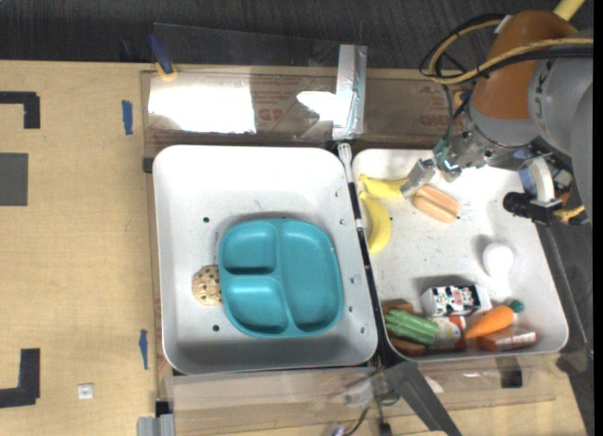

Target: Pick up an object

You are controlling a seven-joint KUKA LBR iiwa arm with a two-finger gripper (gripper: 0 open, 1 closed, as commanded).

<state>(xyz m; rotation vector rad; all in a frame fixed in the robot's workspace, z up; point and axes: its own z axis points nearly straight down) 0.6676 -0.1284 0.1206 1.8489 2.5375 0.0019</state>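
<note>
Along the near edge of the right bin (551, 265) lie a green vegetable-shaped toy (415, 326), an orange carrot toy (490, 319) and a reddish tube-like piece (509, 339), bunched together and touching. Just behind them sits a small black-and-white printed box (449, 298). A white ball (497, 258) rests near the bin's right edge, apart from the others. At the far left corner of that bin a yellow banana (377, 206) curves along the wall shared with the left bin (179, 236). Just beside the banana lies a tan, sausage-like cylinder (436, 203). The gripper (429, 172) hangs over the far edge of the right bin, its tip between the banana and the cylinder; whether its jaws stand wide or narrow I cannot tell, and nothing shows clamped in it.

The left bin holds a teal three-compartment tray (280, 276) at its middle, with a speckled cookie (206, 284) touching the tray's left edge.
</note>
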